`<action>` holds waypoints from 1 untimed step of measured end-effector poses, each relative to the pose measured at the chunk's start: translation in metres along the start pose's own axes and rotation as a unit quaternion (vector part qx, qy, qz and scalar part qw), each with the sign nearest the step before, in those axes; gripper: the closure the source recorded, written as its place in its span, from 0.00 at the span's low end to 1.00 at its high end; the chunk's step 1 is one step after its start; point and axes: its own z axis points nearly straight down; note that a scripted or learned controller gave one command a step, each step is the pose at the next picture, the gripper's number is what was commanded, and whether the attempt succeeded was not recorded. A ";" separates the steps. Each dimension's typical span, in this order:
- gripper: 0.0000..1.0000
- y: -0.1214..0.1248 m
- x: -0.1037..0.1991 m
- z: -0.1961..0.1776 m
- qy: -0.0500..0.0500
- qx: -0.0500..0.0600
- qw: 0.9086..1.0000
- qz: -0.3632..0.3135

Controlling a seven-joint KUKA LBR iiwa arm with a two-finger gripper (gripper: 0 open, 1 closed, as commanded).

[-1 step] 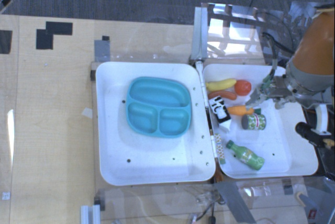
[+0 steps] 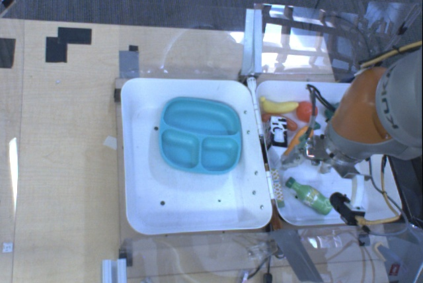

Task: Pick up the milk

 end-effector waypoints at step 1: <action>0.00 0.049 0.087 -0.095 0.001 0.002 0.999 -0.047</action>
